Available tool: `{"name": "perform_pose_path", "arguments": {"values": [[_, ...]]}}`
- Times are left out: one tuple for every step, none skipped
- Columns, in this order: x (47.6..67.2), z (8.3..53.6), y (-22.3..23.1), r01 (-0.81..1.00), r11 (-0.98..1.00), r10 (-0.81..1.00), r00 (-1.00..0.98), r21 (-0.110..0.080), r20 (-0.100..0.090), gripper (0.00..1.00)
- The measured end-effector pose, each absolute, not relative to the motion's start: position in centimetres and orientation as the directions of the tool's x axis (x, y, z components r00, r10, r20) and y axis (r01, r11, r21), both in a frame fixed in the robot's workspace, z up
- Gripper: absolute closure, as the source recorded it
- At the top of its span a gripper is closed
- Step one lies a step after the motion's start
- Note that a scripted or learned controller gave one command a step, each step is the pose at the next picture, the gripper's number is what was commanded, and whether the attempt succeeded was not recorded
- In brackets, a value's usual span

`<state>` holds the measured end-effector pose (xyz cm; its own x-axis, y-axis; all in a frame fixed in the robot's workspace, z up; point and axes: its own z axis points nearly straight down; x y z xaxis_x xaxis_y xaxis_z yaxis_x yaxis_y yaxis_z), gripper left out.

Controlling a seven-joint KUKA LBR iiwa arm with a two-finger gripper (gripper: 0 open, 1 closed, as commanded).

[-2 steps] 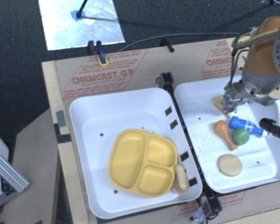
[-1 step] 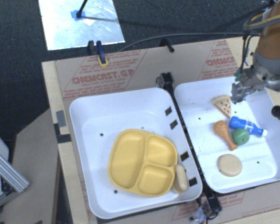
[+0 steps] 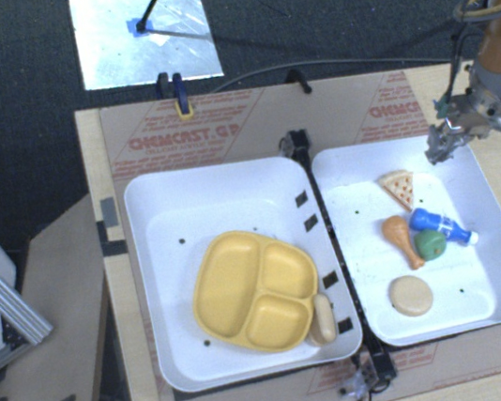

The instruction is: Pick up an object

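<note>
Two white bins sit side by side on the surface. Right bin [image 3: 498,229] holds a pizza slice [image 3: 400,188], drumstick [image 3: 400,238], blue bottle [image 3: 439,224], green piece [image 3: 432,245] and round biscuit [image 3: 410,296]. Pincer [image 3: 439,150] hovers over its upper rim, clamped on nothing visible.

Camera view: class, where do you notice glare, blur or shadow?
Camera view: glare whitens the shiny sheet at top; the pincer and the arm's wrist look slightly blurred; the yellow tray and toy food are evenly lit, with soft shadows.
</note>
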<state>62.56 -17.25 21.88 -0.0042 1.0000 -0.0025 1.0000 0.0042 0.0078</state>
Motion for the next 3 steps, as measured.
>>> {"name": "perform_pose_path", "arguments": {"values": [[62.7, 24.0, -17.3, 1.0, 0.005, 1.0, -0.005, 0.004, -0.001, 1.0], [61.1, 24.8, -12.1, 1.0, 0.009, 1.0, -0.009, 0.002, 0.001, 1.0], [60.9, 24.7, -6.3, 1.0, 0.009, 1.0, -0.009, 0.001, 0.001, 1.0]]}}
